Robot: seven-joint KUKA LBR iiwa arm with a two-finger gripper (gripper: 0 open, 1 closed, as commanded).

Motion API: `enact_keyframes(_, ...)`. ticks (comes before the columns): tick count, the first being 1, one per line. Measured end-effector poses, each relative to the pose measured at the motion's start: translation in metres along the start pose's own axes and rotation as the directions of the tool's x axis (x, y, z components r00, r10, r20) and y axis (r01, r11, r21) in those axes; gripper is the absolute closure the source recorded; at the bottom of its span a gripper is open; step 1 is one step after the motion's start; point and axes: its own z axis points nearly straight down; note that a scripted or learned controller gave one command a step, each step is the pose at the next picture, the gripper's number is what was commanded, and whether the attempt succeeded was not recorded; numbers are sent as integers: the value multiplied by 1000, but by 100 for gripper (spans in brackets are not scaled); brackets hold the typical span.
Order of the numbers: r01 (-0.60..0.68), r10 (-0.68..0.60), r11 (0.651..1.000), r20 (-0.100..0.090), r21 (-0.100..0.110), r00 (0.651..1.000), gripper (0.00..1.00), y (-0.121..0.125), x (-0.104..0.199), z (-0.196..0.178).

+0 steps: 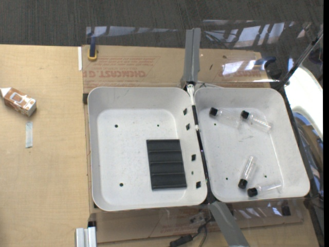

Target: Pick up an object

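The right bin holds several clear vials with black caps. One vial lies near its back left, and another lies just right of it. A third vial lies tilted near the front, cap toward me. One more vial rests against the front wall. In the left bin, a flat black ribbed block lies right of centre, toward the front.
A small brown and white box and a pale strip lie on the wooden bench at the far left. A grey bar stands behind the seam between the bins. Cardboard lies behind the left bin.
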Motion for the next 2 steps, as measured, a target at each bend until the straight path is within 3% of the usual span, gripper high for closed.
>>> enact_keyframes(2,183,-183,983,1,-2,983,100,36,-5,0)
